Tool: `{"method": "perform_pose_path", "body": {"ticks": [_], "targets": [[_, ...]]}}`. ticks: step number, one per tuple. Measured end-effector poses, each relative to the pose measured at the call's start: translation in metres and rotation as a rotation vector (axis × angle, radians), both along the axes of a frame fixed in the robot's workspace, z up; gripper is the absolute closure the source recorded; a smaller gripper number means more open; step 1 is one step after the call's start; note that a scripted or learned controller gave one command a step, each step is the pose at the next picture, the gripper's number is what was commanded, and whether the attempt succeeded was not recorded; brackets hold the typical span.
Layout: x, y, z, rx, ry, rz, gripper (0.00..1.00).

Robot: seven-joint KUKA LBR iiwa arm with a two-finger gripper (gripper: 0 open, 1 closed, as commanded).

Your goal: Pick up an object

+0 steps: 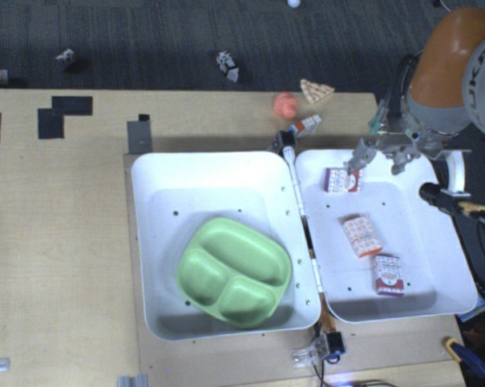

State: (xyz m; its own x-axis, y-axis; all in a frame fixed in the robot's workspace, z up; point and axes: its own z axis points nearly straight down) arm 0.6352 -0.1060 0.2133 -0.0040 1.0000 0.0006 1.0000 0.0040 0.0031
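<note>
Over the right bin (440, 300) now, up at its far edge: gripper (380, 157) hanging there with fingers spread apart, one fingertip (358, 161) pointing down-left, the other (401, 162) off to the right, nothing pinched between them. Grey arm with the orange band (449, 55) coming in from the upper right corner.

Just beside that left fingertip, a small red-and-white packet (341, 180) lying flat on the bin floor (touching or merely close — cannot tell from this angle). Farther down the same bin, a second packet (362, 235) near the middle, tilted a little. Below that, a third packet (387, 274), red along its lower edge, close to the near wall. All three apart from one another, strung roughly in a line from far to near.

Over in the left bin (156, 232): a green divided tray (234, 269), three compartments, sitting toward the near right of the bin and turned at an angle.

Beyond the bins, on the tabletop (61, 261): a pinkish-orange ball (285, 105), a triangular pizza-slice toy (317, 90) just beside it, and a small tube-like item (305, 126) near the seam between the bins. On the dark floor (139, 33) past the tabletop, a tiny white ball (293, 0) (well apart from everything else).
</note>
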Motion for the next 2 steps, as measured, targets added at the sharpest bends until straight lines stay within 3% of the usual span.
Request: {"method": "perform_pose_path", "body": {"ticks": [1,2], "targets": [[0.019,0.02,-0.123,0.0,0.0,0.001,0.0],[0.021,0.021,-0.111,0.0,-0.005,0.004,1.0]]}}
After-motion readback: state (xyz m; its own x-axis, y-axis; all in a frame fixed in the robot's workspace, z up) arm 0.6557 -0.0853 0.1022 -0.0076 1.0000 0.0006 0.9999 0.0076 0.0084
